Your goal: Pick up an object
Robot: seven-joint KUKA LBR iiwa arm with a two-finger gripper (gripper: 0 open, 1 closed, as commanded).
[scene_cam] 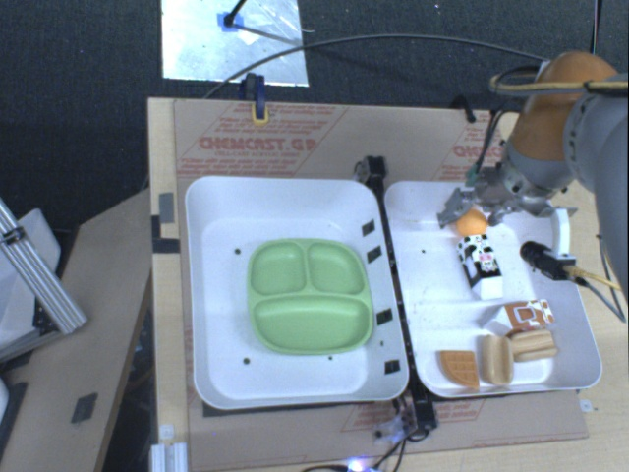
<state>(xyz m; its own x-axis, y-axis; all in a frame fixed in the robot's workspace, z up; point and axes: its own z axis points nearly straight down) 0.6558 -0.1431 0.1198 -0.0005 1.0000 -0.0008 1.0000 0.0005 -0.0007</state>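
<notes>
My gripper [482, 208] hangs low over the back of the right bin [428, 264], open. Its grey fingers [455, 207] are spread just above a small orange fruit [473, 223], which shows at their tips. I cannot tell whether they touch it. Right in front of the orange lies a black-and-white cow-patterned carton [481, 265]. Nearer the front are a small brown-and-white box [529, 315], two bread rolls [531, 344] [496, 359] and a waffle piece [458, 367].
The left bin [216, 264] holds a green divided plate [310, 296]. A black divider with clips [383, 264] runs between the bins. The arm's body and orange band [550, 106] loom over the right bin's back right corner, with a black cable [550, 262] along its right wall.
</notes>
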